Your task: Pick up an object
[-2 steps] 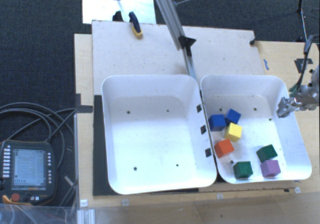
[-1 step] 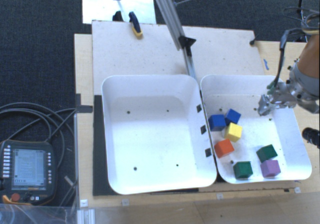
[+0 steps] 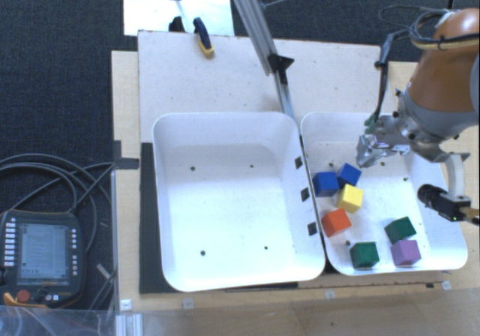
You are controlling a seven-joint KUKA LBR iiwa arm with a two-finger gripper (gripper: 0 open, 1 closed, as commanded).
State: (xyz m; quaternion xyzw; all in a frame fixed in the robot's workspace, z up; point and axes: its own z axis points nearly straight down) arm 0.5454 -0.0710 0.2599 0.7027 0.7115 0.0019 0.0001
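I can't tell how the gripper (image 3: pixel 373 148) is set as it hangs just above the blue cube (image 3: pixel 349 174) in the right bin (image 3: pixel 450 252), whose yellow cube (image 3: pixel 350 197) crowds close, so I risk knocking both aside.

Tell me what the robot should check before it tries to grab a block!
1. Blocks are in the right bin: ok, seven.
2. Gripper is over that bin: ok.
3. Gripper is right above a block: not ok; the nearest, a dark blue block, sits lower left of it.
4. Room around that block: not ok; it crowds the yellow block and another blue block.
5. Gripper already carrying something: cannot tell.
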